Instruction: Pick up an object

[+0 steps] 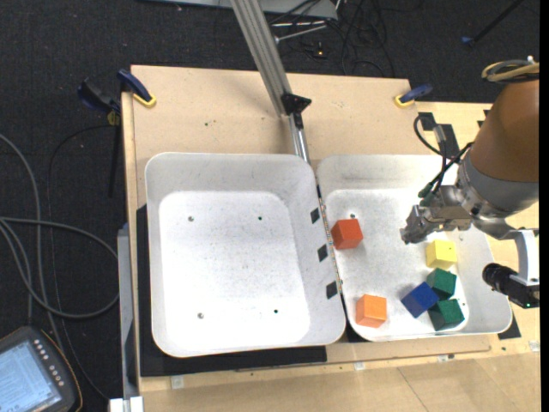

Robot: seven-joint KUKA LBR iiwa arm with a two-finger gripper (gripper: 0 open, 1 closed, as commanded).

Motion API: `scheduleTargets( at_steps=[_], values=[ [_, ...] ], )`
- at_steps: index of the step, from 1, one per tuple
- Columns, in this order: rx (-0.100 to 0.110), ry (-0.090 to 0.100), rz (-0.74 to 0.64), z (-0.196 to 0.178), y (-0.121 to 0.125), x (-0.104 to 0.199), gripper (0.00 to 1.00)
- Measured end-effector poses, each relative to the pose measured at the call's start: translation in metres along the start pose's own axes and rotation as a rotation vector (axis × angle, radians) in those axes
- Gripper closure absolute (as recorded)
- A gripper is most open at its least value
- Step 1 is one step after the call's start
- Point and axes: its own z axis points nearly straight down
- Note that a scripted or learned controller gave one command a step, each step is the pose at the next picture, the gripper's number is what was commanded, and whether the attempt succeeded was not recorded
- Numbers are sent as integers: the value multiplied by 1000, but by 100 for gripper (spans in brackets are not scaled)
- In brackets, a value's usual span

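Camera view has my gripper [418, 227] low over the right bin [377, 174], and I cannot tell how it is set. Just beside it, toward the bench's front edge, sits the yellow block [443, 252]. Beyond that lie two green blocks [443, 281] and a blue block [419, 299]. An orange-red block [346, 233] sits off toward the left bin [171, 174], an orange block [371, 310] nearer the front.
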Motion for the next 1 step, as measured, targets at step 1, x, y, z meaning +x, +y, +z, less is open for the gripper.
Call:
scheduleTargets(
  at_steps=[1],
  values=[
    [4, 1, 0, 14, 15, 52, 100]
  ],
)
